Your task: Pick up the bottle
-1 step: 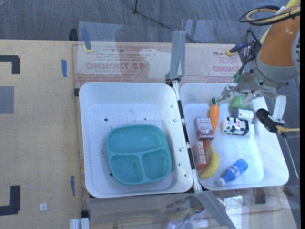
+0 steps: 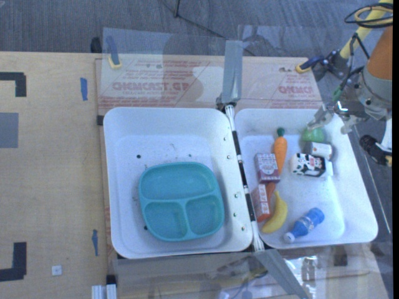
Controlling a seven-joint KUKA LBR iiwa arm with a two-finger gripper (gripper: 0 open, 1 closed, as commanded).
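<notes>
Closest to the camera, near the front edge of the right bin (image 2: pixel 358 226), lies the bottle (image 2: pixel 305 224). It is blue with a white cap, and it rests on its side with the cap pointing toward the front left. Just beside it on the left is a yellow banana (image 2: pixel 277 214), curved and lying flat, not quite touching the bottle. Next to the banana, against the wall between the two bins, is a small red packet (image 2: pixel 260 202). A little farther back is a red and white carton (image 2: pixel 267 167). Beside that carton is an orange carrot (image 2: pixel 280 150) with a green top, pointing toward the back. To the right of the carrot sits a small black and white box with a cow pattern (image 2: pixel 308 165), and a white carton (image 2: pixel 322 149) is touching it at the back. Behind them is a green thing (image 2: pixel 314 132), too blurry to name. In the left bin (image 2: pixel 118 136) there is a teal plate (image 2: pixel 181 200) with three parts, lying flat toward the front. Farther back still, at the far right corner of the right bin, is the gripper (image 2: pixel 333 113) on the grey arm (image 2: pixel 374 86). It hangs above the green thing, well apart from the bottle. I cannot tell how the gripper is set. Both bins sit on the wooden bench (image 2: pixel 50 167).
</notes>
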